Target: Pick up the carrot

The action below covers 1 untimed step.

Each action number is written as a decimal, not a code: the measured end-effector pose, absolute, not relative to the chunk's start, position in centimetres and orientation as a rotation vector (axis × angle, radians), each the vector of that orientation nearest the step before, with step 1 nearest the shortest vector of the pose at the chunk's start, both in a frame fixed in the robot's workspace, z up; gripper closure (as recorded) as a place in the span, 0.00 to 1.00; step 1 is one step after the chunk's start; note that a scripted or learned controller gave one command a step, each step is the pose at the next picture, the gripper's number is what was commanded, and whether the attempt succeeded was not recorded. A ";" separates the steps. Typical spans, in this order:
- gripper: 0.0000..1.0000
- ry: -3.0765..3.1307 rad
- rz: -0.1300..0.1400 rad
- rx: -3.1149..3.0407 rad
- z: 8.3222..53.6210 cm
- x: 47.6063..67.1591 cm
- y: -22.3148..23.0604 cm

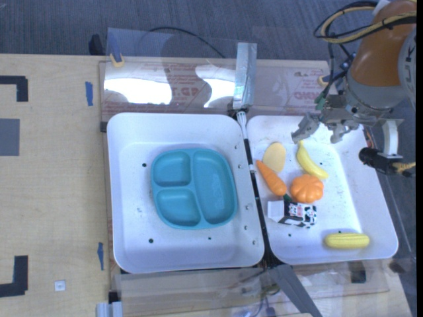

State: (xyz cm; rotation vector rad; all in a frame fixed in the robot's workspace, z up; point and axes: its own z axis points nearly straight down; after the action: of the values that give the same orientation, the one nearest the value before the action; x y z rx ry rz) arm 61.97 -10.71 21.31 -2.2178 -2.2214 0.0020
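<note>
The hand [322,129] is seen open and holding nothing above the right bin [380,200], away from the carrot [271,177].

- The arm [386,51] is cut off by the top and right edges, so its upper links are out of sight.
- The pumpkin [307,188] covers the carrot's [271,177] lower tip.
- Print on the small carton [295,212] is too small to read.
- The bench [46,177] runs off the left edge.
</note>
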 end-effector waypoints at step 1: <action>0.00 -2.543 0.004 -1.833 12.6 59.0 -9.3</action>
State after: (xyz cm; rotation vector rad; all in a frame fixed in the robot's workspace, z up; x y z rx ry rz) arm 59.01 -9.35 12.58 -1.8330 -2.5432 0.0037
